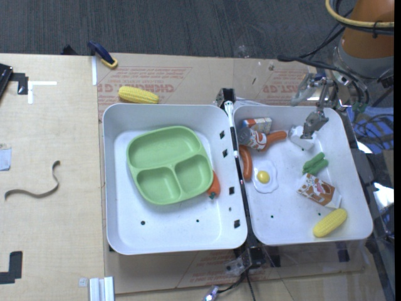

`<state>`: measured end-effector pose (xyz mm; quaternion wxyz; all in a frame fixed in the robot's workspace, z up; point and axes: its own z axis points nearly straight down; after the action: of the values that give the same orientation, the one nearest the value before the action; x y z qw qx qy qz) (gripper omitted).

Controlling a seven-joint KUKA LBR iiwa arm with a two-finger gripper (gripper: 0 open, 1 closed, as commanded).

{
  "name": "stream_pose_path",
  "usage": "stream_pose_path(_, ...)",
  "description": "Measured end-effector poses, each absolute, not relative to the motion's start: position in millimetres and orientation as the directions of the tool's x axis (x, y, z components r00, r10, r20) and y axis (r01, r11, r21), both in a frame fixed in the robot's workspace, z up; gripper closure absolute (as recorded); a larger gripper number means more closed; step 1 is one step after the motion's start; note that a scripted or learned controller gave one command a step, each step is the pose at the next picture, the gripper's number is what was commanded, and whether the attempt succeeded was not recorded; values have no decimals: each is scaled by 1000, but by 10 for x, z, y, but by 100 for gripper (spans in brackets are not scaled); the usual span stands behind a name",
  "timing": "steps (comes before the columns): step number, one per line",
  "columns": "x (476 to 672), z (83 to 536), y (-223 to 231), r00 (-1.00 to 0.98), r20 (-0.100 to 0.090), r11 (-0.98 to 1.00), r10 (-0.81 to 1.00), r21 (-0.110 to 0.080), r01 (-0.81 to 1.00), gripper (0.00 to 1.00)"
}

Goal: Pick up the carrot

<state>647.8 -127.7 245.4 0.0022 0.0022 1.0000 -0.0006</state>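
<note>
Nearest the lens: left bin point(125, 231), front rim, bare white floor behind it. Green divided plate point(170, 163) inside, toward the back. Carrot point(215, 185) wedged at the plate's right edge, just beside the wall shared with the right bin point(351, 231); orange body mostly tucked under the plate rim, small dark green tip showing at the near end.

Right bin: sausage point(246, 163) along the divider, second sausage point(274, 139) near a small carton point(257, 130), fried egg point(265, 178), green pod point(315, 163), snack packet point(319, 190), corn cob point(330, 222) at front. Another corn cob point(138, 95) outside on the cardboard.

Gripper point(310, 127) over the back of the right bin, well apart from the carrot. Fingers hanging slightly apart, nothing between them.

Risks, as judgement: orange sausages close in colour and shape, and nearer the tool, so easy to grab the wrong item. Carrot pinned between plate and wall: little room for fingers, likely to strike the plate rim or divider, shove the plate, or close on only the tip and slip.
</note>
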Motion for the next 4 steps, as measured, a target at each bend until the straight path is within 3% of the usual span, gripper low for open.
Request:
stream_pose_path(1,6351,1133,-989,-988,-4,988,-157,-1,-157,0)
stream_pose_path(2,5717,932,-1246,-927,-5,927,-376,-2,-376,0)
stream_pose_path(3,5652,1460,-933,-973,-7,973,-232,-1,-232,0)
stream_pose_path(4,6288,930,-1291,-961,-6,961,-277,-2,-277,0)
